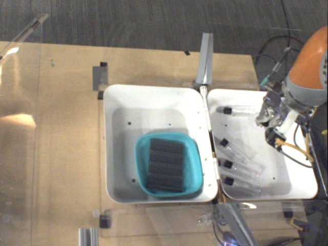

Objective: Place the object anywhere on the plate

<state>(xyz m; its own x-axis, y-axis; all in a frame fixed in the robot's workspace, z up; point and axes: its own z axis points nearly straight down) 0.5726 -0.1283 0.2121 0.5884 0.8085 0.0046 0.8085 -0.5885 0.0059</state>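
Gripper point(272, 121) over the right bin point(302, 187), grip state unclear
Teal plate point(194, 164) carrying a black ridged block point(166, 164) sits in the left bin point(117, 152)

The bench point(51, 152) looks like pale wood with a smooth, slightly shiny top. Both bins point(115, 137) seem glossy white plastic. The plate point(193, 160) is smooth teal plastic, and the ridged object point(166, 165) on it is matt dark grey. The tubes point(243, 163) are clear plastic with black caps.
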